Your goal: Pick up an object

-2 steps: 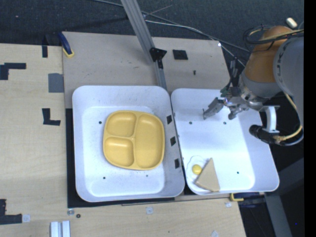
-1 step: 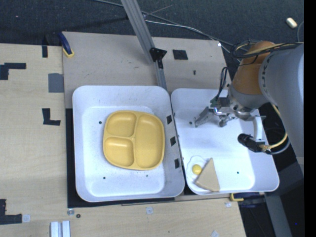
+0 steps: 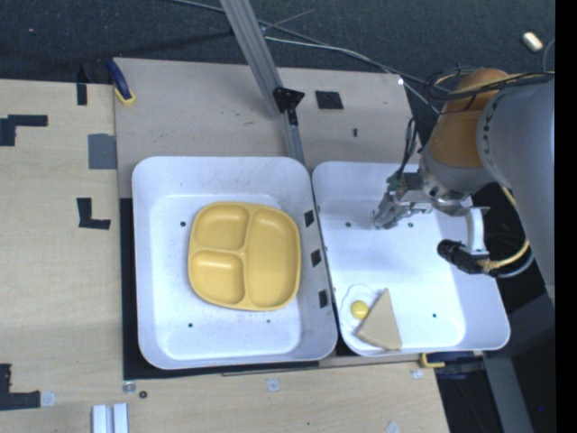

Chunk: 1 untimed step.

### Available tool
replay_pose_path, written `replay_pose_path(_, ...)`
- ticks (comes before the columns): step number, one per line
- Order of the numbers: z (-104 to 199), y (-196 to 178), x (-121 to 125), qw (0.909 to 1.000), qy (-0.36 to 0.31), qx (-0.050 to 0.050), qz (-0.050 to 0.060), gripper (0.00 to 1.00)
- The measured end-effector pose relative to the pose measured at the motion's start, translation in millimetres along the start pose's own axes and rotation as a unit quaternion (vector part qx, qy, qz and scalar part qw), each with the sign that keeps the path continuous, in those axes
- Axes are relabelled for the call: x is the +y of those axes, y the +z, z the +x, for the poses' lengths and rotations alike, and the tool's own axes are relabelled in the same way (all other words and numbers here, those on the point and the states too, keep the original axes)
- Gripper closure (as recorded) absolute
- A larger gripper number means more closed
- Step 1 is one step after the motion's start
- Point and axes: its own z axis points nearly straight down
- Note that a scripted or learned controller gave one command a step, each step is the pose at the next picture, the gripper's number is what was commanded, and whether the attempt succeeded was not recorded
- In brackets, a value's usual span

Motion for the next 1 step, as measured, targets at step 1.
replay_pose_path(1, 0.7, -55.9, -8.8, 1.0000, 0.001, 0.000, -0.003, 1.00)
